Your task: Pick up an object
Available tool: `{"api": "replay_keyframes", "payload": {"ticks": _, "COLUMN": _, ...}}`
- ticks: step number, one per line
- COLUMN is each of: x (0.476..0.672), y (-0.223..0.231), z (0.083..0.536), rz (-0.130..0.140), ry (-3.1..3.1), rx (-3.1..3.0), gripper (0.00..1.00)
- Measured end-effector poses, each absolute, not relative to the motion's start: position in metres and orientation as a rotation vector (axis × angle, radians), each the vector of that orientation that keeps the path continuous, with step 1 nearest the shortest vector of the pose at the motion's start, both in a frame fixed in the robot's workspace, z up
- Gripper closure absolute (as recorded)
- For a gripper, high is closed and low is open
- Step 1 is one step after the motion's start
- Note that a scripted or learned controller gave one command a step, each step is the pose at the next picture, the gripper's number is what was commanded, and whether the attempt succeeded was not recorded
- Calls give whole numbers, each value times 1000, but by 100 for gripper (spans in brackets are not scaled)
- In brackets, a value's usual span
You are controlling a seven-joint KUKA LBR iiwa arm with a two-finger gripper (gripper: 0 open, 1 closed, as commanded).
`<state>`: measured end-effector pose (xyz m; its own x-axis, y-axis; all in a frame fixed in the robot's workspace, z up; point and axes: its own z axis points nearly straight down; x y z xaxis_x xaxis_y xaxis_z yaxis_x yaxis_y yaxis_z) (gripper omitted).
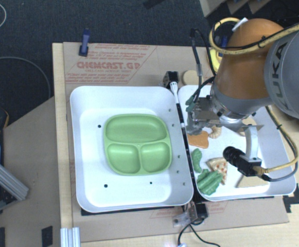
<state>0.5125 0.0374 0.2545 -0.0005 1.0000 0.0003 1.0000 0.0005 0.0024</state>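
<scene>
Board [108,63] under bins [82,138] reads "CHEMCAST GP", red print.

This is a robotics lab: a grey and orange industrial arm [252,71] trails yellow cables [280,163] over a table [36,138] standing on dark carpet [31,14]. Left of the end effector [203,118], cardboard sheeting [108,63] underlies a white bin [82,138], with aluminium framing [5,181] further left still.

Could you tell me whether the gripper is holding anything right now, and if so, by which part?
It cannot be told: the gripper is low in the right bin above the orange piece, and the arm's wrist hides any hold.
</scene>
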Motion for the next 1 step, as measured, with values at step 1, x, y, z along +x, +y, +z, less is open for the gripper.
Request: {"api": "replay_keyframes", "payload": {"ticks": 1, "x": 495, "y": 1, "z": 361, "rz": 9, "ry": 2214, "rx": 2219, "gripper": 100}}
